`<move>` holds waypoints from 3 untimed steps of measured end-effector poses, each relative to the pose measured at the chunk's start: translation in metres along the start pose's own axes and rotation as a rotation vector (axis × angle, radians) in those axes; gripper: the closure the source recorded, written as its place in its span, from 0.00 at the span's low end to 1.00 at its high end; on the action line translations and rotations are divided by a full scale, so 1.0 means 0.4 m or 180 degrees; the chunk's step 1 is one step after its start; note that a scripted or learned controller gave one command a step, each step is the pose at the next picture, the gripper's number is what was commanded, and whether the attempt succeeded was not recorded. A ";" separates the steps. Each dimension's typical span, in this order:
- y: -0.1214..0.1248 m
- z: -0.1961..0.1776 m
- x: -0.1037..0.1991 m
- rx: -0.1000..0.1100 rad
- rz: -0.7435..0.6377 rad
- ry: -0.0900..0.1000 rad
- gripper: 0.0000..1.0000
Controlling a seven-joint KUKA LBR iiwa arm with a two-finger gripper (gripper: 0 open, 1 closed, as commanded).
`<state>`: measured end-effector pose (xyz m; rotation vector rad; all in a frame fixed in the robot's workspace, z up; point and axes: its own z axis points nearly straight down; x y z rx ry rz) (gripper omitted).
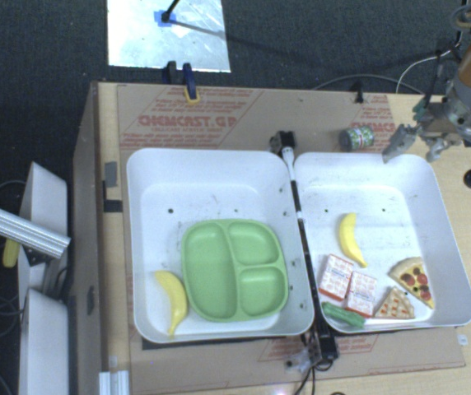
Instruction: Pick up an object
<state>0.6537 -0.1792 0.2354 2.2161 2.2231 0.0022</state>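
Note:
My gripper [417,144] hangs over the far right corner of the right bin [384,196], open, with nothing between its fingers. In that bin lie a yellow banana [349,239], two red-and-white cartons [335,276] [361,292], two toy pizza slices [412,278] [394,304] and a green pod-like piece [342,315] at the front wall. All of these sit well forward of the gripper. The left bin [178,179] holds a green divided plate [235,268] and a second banana [172,299] at its front left.
A small can [356,137] lies on its side on the cardboard just behind the right bin, left of the gripper. A black clamp [284,142] sits where the bins meet. A cable [359,81] runs across the bench's back edge.

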 end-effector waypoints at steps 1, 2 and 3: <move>-0.094 0.263 0.098 0.0013 -0.0003 0.0005 0.00; -0.159 0.378 0.236 0.0009 -0.0001 0.0004 0.00; -0.157 0.350 0.235 0.0000 -0.0003 0.0002 1.00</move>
